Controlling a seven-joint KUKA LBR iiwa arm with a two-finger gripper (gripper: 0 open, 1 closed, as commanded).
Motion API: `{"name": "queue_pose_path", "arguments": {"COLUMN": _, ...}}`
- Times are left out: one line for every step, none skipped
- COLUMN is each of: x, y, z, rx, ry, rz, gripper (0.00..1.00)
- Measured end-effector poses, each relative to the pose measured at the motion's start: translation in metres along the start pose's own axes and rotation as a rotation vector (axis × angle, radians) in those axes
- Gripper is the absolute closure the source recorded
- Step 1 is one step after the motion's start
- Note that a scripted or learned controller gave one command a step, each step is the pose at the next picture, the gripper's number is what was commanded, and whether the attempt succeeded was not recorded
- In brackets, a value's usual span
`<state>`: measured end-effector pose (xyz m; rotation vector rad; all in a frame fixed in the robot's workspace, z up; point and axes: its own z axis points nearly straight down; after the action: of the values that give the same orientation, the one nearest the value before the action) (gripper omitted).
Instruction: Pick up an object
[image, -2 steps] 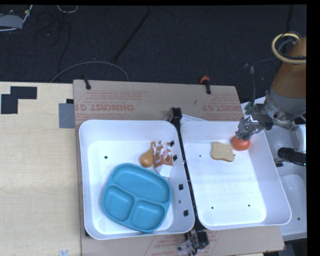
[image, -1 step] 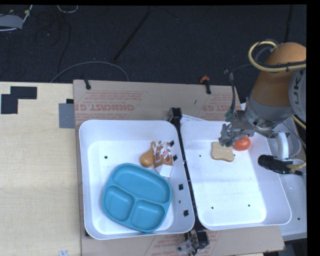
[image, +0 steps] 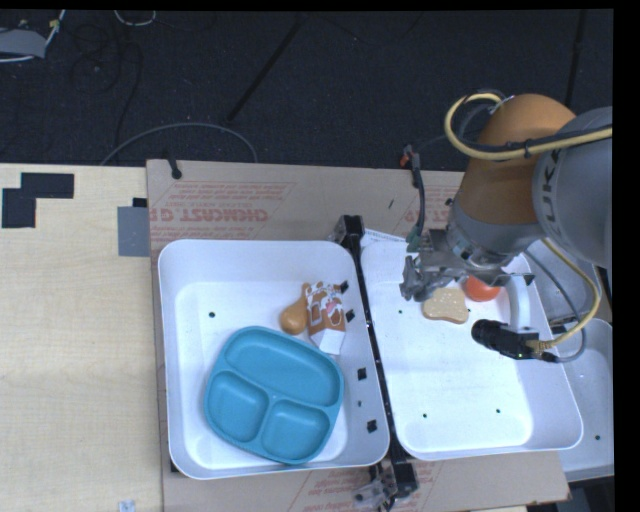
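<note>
Blue divided plate (image: 272, 394) lay lower left in left bin (image: 185, 300); tool (image: 422, 282) hung over tan piece (image: 446, 306), right bin (image: 480, 420); finger state unclear.

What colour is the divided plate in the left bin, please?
Light blue divided plastic plate, in the camera view.

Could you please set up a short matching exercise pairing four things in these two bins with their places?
Things:
1. blue divided plate
2. tan flat piece
3. red-orange object
4. gripper

Places:
A. right bin, partly hidden beneath the arm
B. left bin, near side
C. right bin's far left part, above its floor
D. right bin, just right of the gripper

Pairs: 1-B, 2-D, 3-A, 4-C
</note>
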<state>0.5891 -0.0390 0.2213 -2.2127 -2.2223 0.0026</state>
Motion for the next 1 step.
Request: {"name": "queue_pose_path", "arguments": {"x": 0.0589, "y": 0.0013, "z": -0.0059, "rx": -0.002, "ry": -0.001, "rz": -0.001, "gripper": 1.0}}
